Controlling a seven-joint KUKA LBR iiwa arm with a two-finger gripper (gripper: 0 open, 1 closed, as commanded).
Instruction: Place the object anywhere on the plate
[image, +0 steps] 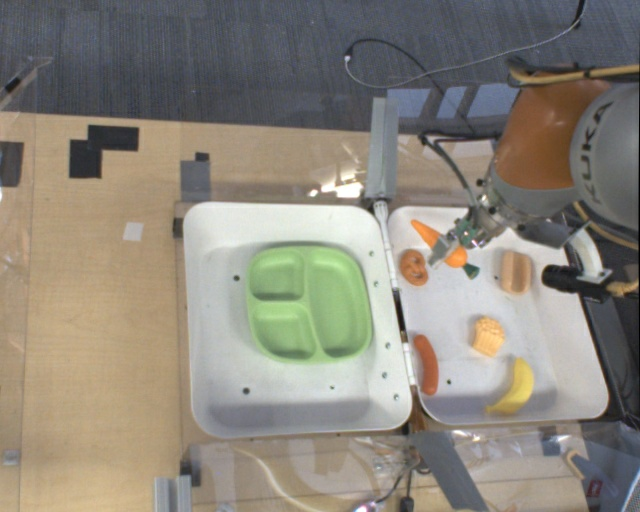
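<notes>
- Green plate (305, 303), three compartments: centre of the left bin (210, 400), left of frame centre.
- Right bin (575, 395): carrot (432, 238) at upper left, round orange-red item (414, 266) just below it, bread-like piece (515, 272) at upper right, yellow corn-like piece (488, 336) at centre, sausage (428, 363) along the left wall, banana (512, 388) at lower centre.
- Gripper (452, 247): over the upper left of the right bin, directly at the carrot.
- Fingers: narrow gap, tips at the carrot's thick end; grasp on carrot not confirmable.
- Arm (545, 135): grey with orange band, upper right of frame.
- Bench (90, 330): light wood, black markers at upper left.
</notes>
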